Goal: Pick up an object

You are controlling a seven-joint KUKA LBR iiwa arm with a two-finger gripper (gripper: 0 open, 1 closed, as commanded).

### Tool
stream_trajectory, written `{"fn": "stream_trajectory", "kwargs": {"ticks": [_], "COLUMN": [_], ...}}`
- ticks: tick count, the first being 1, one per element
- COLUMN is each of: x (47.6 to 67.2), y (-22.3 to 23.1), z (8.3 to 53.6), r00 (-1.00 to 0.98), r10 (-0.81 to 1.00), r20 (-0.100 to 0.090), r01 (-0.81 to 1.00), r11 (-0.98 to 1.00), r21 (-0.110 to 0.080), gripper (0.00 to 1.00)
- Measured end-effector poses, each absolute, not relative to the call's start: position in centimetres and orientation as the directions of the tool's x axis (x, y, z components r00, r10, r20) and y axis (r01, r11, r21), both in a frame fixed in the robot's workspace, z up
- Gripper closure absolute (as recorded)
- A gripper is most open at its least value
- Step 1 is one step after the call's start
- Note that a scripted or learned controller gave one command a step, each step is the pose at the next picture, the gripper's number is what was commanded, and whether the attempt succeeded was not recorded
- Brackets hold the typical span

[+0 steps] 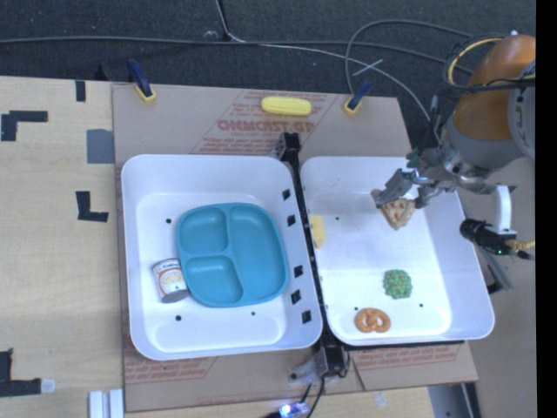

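A grey robot arm with an orange band reaches in from the right, its gripper (399, 200) hanging over the upper part of the right white bin (439, 259). Between the jaws sits a small tan, wedge-shaped item (399, 213), possibly a toy pizza slice or piece of toast; the jaws look clamped on it, and it appears lifted just clear of the bin floor, though the height is hard to judge from above.

Lower in the same bin lie a bumpy green piece like toy broccoli (397, 283) and, near the front wall, a glossy brown pretzel (372, 321). A pale yellow piece (318, 230) rests against the bin's left wall, close to the black divider clips.

The left white bin (144, 259) holds a smooth teal plastic plate with three compartments (232, 254), and a small printed can (170, 279) lying on its side, touching the plate's left edge.

Both bins sit on a cardboard sheet (235, 129) clamped to the wooden bench (52, 251), likely to keep them from sliding. A yellow banana-shaped toy (285, 105) lies on the cardboard behind the bins.
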State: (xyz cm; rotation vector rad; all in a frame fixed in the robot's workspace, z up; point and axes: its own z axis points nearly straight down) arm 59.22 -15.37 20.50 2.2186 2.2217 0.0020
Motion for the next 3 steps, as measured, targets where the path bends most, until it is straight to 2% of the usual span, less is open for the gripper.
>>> {"fn": "stream_trajectory", "kwargs": {"ticks": [1,3], "x": [59.3,62.0], "y": [-15.4,-4.3], "z": [25.8,26.1], "r00": [-0.002,-0.007], "r10": [1.0,1.0], "r20": [-0.002,0.001], "r01": [1.0,1.0], "r11": [0.002,0.007], "r21": [0.005,-0.001], "gripper": [1.0,1.0]}}
